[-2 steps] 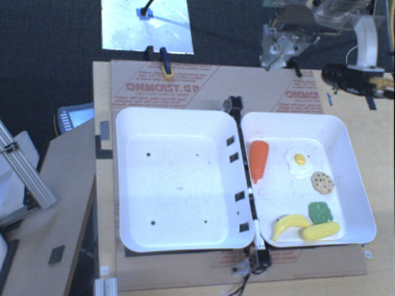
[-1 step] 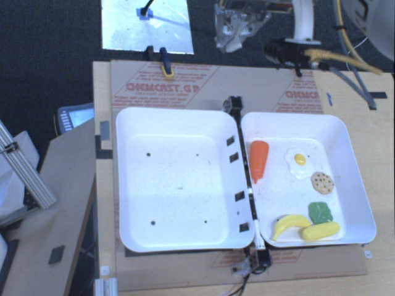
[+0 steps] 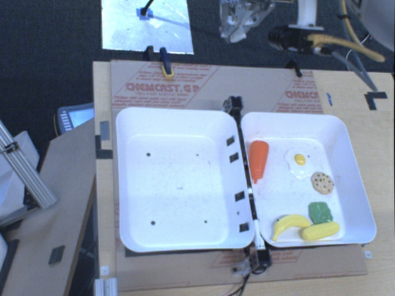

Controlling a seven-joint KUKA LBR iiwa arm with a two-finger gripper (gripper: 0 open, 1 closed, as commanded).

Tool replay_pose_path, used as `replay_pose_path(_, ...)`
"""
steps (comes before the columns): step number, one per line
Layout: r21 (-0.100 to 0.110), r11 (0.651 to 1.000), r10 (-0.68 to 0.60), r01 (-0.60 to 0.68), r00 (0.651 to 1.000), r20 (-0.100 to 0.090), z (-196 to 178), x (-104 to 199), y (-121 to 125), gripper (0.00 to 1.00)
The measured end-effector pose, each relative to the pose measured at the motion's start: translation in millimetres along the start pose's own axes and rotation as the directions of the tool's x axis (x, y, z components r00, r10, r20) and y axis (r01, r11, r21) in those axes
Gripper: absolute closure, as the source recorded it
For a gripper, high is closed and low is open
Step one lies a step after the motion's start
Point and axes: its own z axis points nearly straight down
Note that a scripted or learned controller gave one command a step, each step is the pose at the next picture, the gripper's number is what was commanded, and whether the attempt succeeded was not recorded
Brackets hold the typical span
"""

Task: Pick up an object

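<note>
We see dark carpet around a brown bench (image 3: 203, 79) filling the middle of the frame. On it sit the left bin (image 3: 173, 184) and right bin (image 3: 345, 165). The right bin holds a carrot (image 3: 258, 160), banana (image 3: 289, 224), green piece (image 3: 320, 211), egg (image 3: 299, 163) and cookie (image 3: 321, 182). The gripper (image 3: 237, 23) hangs at top centre, grip state unclear.

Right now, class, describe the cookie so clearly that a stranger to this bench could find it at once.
Start at the right-hand white bin, the one holding the toy food. Look along its right side, just below the fried egg and above the green piece. The cookie is the small tan disc speckled with dark dots, the only round brown thing there.
</note>
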Motion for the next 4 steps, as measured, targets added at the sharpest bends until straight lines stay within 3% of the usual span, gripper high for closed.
replay_pose_path(1, 0.000, 1.000, -0.006, 0.006, 1.000, -0.001, 0, 30, 22, 1.00)
replay_pose_path(2, -0.001, 1.000, 0.000, 0.000, 1.000, 0.000, 0, 20, 39, 1.00)
replay_pose_path(3, 0.000, 1.000, -0.006, 0.006, 1.000, -0.001, -1, 42, 38, 1.00)
replay_pose_path(4, 0.001, 1.000, 0.001, -0.001, 1.000, 0.000, 0, 8, 39, 1.00)
